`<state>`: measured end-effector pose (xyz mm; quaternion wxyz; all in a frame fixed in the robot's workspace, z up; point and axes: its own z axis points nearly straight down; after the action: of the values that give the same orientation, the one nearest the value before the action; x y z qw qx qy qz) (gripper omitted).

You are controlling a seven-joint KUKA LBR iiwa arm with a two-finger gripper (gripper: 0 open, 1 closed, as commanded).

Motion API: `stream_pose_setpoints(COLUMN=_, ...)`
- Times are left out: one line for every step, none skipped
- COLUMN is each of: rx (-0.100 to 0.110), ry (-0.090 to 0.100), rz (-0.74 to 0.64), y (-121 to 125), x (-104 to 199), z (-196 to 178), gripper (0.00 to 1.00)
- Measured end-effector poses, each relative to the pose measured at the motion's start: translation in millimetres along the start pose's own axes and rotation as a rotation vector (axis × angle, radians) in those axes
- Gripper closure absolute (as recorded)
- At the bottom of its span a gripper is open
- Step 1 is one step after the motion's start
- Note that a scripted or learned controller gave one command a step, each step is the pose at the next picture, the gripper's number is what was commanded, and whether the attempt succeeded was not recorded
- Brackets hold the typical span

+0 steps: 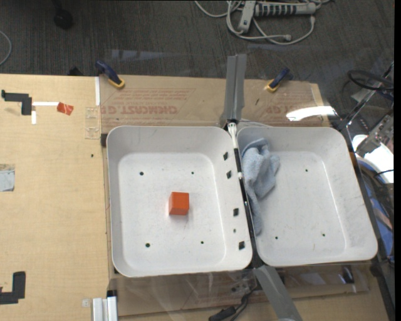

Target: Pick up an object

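An orange-red cube (pixel 179 204) sits near the middle of the left white bin (pixel 125 251). A crumpled pale blue-grey cloth (pixel 259 171) lies in the right white bin (pixel 351 244), bunched against its left wall by the divider between the two bins.
The bins stand side by side on a cardboard sheet (pixel 169 103) held by two clamps (pixel 109 73). A wooden bench top (pixel 47 207) lies to the left, with a small red tag (pixel 64 108). Cables (pixel 269 19) lie on the dark floor at the back.
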<state>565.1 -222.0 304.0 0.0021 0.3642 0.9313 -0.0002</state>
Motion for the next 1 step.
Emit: stream_pose_setpoints(rx=-0.001, ry=0.000, rz=-0.315, y=38.5, x=-40.6, z=11.3, gripper=1.00)
